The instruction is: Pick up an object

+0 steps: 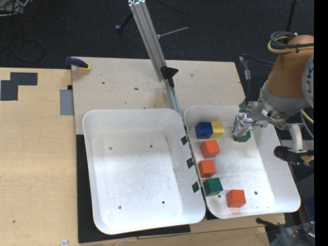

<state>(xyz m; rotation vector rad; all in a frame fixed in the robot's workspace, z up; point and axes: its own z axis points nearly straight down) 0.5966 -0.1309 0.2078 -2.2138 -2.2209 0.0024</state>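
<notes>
Plywood bench [128, 83] bears white bins [102, 137]; dark carpet [215, 14] behind.

Three orange blocks [209, 148], blue [204, 130], yellow [218, 128], (perhaps two) green [213, 186].

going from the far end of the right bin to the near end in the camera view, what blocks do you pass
blue block and yellow block side by side → orange block → second orange block → green block → third orange block
</notes>
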